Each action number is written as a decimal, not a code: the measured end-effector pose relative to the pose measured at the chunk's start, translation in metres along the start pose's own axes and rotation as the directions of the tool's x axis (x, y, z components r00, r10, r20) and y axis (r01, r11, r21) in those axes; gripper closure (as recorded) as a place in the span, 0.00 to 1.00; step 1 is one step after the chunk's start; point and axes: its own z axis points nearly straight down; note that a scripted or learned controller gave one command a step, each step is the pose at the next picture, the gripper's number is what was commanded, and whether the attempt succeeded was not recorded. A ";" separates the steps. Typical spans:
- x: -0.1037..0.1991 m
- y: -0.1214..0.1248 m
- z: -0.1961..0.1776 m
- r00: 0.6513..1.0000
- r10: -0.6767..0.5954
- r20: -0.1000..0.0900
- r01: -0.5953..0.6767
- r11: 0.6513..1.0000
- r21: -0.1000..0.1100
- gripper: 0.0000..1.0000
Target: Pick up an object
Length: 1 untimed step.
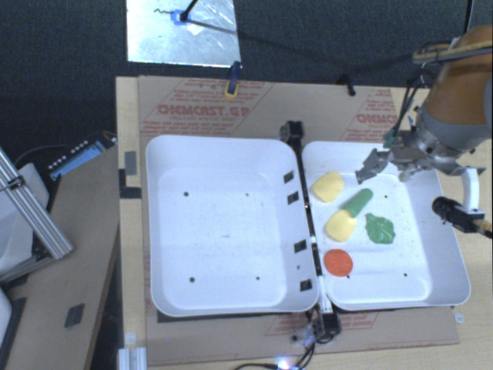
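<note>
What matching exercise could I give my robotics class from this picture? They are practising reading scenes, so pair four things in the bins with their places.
Things:
1. red-orange round piece
2. green leafy piece
3. upper yellow piece
4. gripper

Places:
A. over the right bin's far part
B. nearest the right bin's front wall
C. by the divider, farthest back of the toys
D. farthest right of the toys

Pairs: 1-B, 2-D, 3-C, 4-A
</note>
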 end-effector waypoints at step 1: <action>0.000 0.001 -0.011 1.000 -0.002 0.000 0.002 1.000 -0.004 1.00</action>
